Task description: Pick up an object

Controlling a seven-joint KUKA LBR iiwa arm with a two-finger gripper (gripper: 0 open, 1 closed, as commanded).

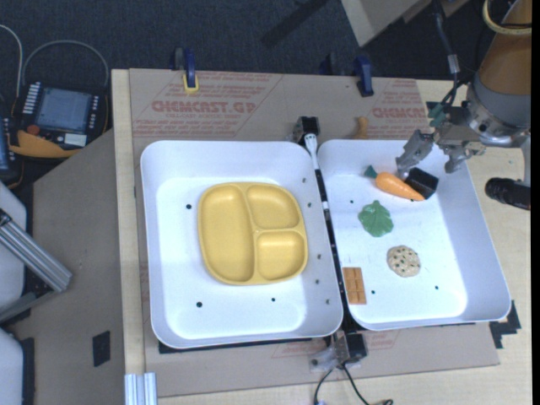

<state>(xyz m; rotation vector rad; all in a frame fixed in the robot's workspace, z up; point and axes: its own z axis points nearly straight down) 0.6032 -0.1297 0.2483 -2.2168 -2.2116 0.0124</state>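
Note:
In the right bin [472,251] lie an orange carrot [396,185], a green broccoli piece [375,218], a chocolate-chip cookie [404,261] and a small orange wafer [353,285]. A small black block [423,180] rests against the carrot's right end. My gripper [436,153] hangs over the bin's far right part, just above and right of the carrot, with its fingers [414,152] spread and nothing between them. The left bin [169,226] holds a yellow divided plate [252,231].
Blue clamps [191,72] hold the cardboard base at the back edge. A black divider strip [321,201] runs between the two bins. A handheld controller [59,112] sits off the bench at the left.

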